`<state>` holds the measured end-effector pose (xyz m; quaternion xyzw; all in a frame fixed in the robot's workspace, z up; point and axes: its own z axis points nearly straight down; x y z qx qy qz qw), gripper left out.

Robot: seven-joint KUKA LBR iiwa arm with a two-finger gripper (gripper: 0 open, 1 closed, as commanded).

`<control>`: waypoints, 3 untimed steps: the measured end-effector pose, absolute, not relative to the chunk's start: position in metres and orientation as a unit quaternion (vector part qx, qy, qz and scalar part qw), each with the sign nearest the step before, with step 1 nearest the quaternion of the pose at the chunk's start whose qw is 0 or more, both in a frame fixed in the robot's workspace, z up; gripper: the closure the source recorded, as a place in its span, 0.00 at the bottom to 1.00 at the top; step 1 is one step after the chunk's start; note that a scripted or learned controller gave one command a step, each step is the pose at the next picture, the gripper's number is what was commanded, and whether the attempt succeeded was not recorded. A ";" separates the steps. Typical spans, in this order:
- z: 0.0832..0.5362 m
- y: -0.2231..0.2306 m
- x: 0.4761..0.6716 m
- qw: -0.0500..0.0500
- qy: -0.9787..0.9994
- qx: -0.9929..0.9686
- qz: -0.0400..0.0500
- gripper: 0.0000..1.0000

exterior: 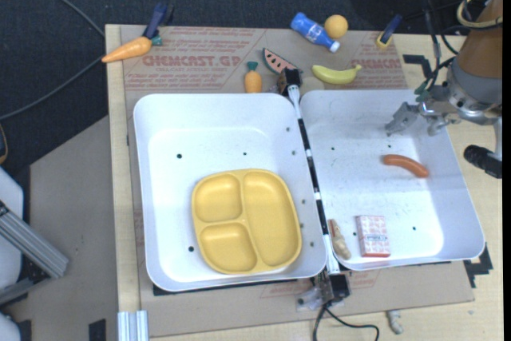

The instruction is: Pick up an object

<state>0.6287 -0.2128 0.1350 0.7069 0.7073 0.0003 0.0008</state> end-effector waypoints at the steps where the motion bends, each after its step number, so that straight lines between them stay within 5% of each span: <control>1: 0.084 -0.175 0.578 -0.001 0.707 0.707 0.000 0.00; 2: 0.167 -0.222 0.604 0.002 0.707 0.707 0.000 0.00; 3: 0.089 -0.181 0.582 -0.001 0.707 0.707 0.000 0.00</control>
